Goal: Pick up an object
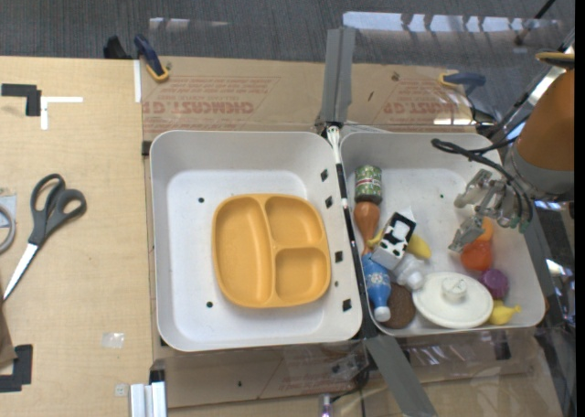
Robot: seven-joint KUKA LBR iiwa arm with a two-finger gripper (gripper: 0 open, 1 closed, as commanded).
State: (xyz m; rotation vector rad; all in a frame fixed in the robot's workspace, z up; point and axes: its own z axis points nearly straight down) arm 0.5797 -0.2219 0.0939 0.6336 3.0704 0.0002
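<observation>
Grey arm [548,145] with a broad orange band, black cables trailing — pale metallic end effector [477,214] with 2 fingers.

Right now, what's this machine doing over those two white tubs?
The grey robot arm with an orange band reaches in from the right, its two-finger gripper low over an orange toy in the right white bin. That bin also holds a white round lid, a blue bottle and a small green-capped jar. A yellow divided plate sits in the left white bin.

Cardboard [219,95]: mirrored red print, not legible.
</observation>
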